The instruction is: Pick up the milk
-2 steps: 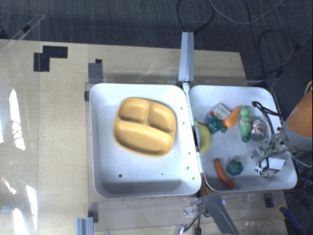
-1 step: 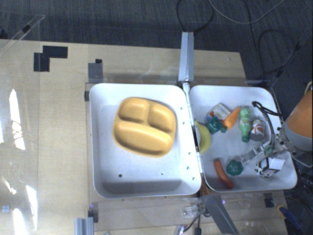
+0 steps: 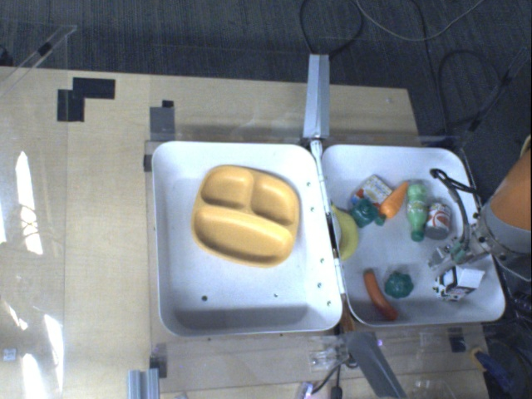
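- In the right-hand bin, a shallow white plastic tub with rounded corners, small toy-like things lie scattered on the smooth floor.
- In the bin's near right corner lies a small white boxy carton with dark marks on its left face. It looks like the milk, though it is too small to read.
- The tool, a tangle of grey metal parts and black cable, sits just over the carton's upper left edge. I cannot tell whether it is spread or pressed together, or whether it touches the carton.
- The arm comes in from the right, showing its orange band above a grey wrist.
- Just above the tool, a short can with a red and white label lies next to a glossy green bottle.
- Left of the bottle, a tapered orange carrot lies at a slant. Its lower end touches a lumpy teal piece, and a small pale box lies beside it.
- A curved yellow banana lies against the bin's left wall.
- Near the front, a reddish-orange sausage lies just left of a knobbly dark green piece. Both are apart from the carton, with bare floor between.
- The left-hand bin holds a rounded, matte yellow tray split into three hollows.
- Both bins rest on a pale wooden tabletop, with a metal rail running up between them.
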Controlling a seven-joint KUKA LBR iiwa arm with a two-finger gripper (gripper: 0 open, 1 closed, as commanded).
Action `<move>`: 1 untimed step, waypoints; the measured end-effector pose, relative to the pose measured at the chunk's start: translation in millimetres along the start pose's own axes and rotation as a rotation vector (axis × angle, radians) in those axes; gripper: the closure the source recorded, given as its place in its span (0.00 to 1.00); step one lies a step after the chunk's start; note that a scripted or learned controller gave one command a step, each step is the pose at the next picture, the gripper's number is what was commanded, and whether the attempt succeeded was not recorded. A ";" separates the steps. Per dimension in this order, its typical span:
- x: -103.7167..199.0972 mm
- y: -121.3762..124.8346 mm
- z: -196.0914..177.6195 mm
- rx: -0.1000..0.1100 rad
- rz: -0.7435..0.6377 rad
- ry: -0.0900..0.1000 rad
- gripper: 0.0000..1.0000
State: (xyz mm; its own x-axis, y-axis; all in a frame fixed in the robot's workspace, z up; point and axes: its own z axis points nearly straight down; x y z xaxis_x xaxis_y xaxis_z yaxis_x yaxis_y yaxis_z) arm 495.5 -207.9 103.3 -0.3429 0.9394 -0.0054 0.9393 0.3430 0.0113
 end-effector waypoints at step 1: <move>0.0 0.0 0.0 0.000 0.000 0.000 0.00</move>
State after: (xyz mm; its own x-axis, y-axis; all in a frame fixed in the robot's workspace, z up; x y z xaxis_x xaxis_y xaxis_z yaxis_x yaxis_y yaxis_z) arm 495.5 -207.9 103.3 -0.3430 0.9393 -0.0053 0.9392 0.3431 0.0112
